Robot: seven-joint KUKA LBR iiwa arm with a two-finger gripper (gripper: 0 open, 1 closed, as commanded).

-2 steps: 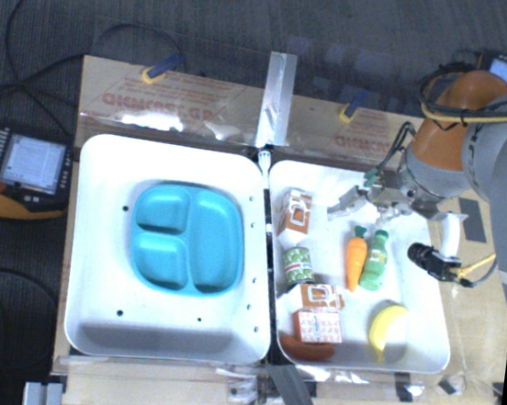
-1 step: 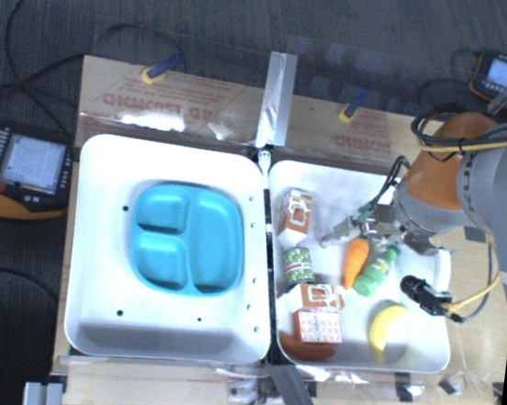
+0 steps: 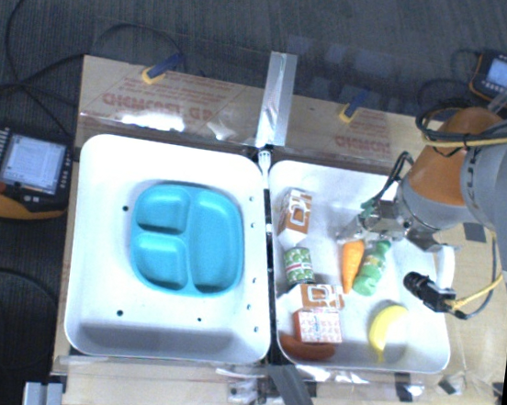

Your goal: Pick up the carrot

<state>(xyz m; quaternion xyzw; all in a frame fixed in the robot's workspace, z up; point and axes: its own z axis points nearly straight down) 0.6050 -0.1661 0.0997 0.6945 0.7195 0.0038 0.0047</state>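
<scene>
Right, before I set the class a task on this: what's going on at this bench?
A grey robot arm reaches in from the right, its gripper low over the right bin, just above the carrot. The carrot lies in the bin beside a green bottle, with a yellow lemon and small cartons nearby. The left bin holds a blue divided tray.

A divided tray [image 3: 184, 237] lies in the left bin [image 3: 81, 313]. In the right bin [image 3: 330, 184], the carrot [image 3: 350, 263] lies mid-bin, just left of a bottle [image 3: 373, 268]. A lemon [image 3: 386, 327] sits near the front right corner.

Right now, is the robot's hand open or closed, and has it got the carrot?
Hand: right above the carrot top; open or closed cannot be told, and no grasp shows.
</scene>
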